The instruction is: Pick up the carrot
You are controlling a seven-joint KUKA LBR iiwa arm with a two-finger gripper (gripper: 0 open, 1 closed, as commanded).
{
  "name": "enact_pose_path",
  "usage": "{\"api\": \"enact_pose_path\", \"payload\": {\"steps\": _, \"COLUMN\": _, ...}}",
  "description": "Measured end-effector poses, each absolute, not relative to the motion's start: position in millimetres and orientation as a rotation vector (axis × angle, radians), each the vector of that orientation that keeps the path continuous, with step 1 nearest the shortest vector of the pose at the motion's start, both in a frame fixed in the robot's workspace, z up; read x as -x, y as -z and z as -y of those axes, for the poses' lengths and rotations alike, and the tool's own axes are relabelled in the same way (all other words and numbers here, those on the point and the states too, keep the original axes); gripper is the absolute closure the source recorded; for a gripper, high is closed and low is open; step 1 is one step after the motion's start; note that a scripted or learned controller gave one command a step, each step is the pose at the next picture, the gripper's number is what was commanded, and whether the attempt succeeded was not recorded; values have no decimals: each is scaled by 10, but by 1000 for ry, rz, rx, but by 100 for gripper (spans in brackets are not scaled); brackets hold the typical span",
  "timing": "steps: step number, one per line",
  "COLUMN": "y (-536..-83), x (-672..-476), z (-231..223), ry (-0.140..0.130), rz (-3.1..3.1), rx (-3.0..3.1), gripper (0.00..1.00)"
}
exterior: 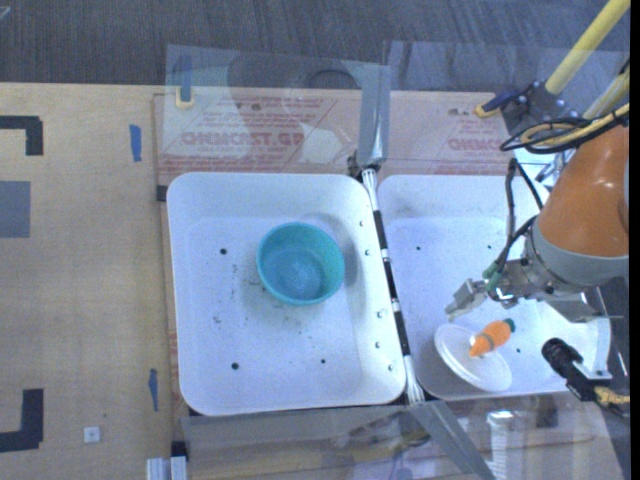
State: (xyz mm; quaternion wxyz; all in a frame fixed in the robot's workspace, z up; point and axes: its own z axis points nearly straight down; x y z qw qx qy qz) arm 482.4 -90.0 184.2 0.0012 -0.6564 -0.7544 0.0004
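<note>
Carrot sits on the plate, end effector right above it!

Faint mirrored red lettering on the clear panel [270, 133] behind the bins can't be read. The carrot [490, 338] is small, orange, with a green tip, lying on a white plate [462, 361] in the right bin [440, 228]. The left bin [200, 268] holds a teal bowl [300, 262]. The end effector [500, 290] hovers just beside the carrot; its spread can't be told.

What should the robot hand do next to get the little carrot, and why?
Probably drop straight down a little. The gripper hangs just above the carrot, which lies on the white plate in the right bin, not between the fingers yet.
</note>
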Motion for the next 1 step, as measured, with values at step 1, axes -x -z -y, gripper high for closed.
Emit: {"api": "enact_pose_path", "payload": {"steps": 1, "y": -947, "x": -4860, "z": 1445, "ry": 14, "rz": 2595, "rx": 1806, "gripper": 0}}
